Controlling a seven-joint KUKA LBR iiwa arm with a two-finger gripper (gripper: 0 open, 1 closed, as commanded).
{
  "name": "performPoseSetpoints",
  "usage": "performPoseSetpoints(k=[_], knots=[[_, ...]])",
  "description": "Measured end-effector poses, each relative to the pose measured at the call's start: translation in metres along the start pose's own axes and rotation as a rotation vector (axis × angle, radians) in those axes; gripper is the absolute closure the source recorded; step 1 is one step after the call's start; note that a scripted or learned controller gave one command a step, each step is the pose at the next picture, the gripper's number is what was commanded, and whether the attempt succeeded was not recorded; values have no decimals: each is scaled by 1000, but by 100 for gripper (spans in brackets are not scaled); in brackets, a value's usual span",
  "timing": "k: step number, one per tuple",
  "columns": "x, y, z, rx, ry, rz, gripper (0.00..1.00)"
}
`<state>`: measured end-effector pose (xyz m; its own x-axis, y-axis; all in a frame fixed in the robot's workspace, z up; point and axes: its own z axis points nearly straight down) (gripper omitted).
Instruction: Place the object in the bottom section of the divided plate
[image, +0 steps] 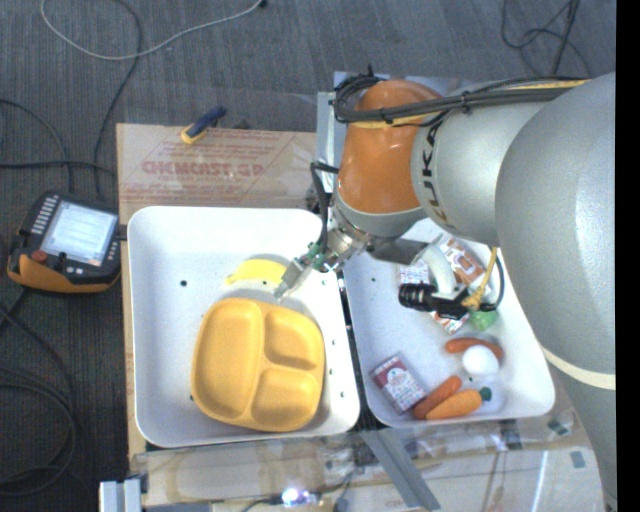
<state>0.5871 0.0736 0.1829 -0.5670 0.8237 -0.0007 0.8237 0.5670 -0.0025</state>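
Note:
A yellow divided plate (260, 365) lies in the left bin (160, 300), toward its front right. Just behind the plate's far rim rests a small yellow object (255, 270), partly cut off by that rim. My gripper (290, 280) reaches down and to the left over the bin's right side. Its tip sits at the right end of the yellow object and just above the plate's far edge. Whether it touches the object is not clear from this angle.
The right bin (520, 390) holds a red packet (398, 380), two carrots (455, 403), a white egg (480, 360), a sausage (470, 345), a green item (484, 320) and a snack packet (460, 262). A teach pendant (65, 243) lies on the floor at left.

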Motion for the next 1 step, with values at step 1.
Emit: performPoseSetpoints(k=[1], knots=[[58, -33, 82, -24, -13, 113, 0]])
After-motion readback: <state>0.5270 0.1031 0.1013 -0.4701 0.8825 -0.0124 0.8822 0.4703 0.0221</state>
